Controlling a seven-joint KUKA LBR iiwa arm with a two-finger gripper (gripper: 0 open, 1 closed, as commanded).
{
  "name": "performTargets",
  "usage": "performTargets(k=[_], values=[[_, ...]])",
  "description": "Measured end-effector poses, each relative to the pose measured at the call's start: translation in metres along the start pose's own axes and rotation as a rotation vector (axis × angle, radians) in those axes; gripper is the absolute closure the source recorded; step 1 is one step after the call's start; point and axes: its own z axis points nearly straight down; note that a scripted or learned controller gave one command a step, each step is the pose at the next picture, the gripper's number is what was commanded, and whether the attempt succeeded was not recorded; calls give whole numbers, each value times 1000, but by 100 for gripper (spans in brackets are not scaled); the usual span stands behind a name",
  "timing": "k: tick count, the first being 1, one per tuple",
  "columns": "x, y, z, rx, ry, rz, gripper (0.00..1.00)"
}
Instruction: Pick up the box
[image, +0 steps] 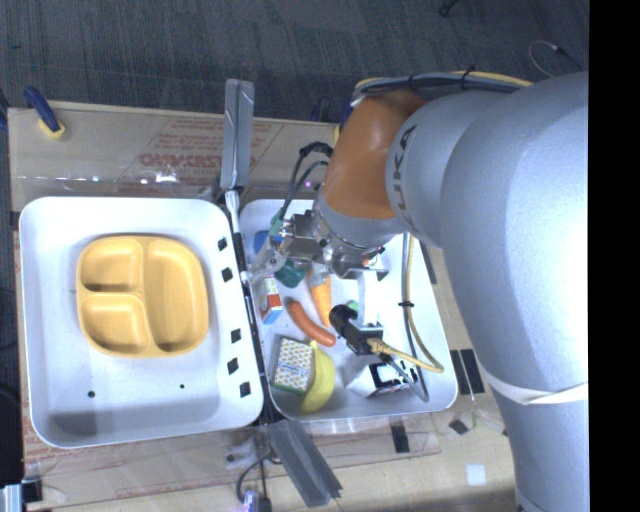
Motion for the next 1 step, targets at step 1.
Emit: performTargets(k=[1], values=[[-9, 29, -75, -5, 2, 269, 0]])
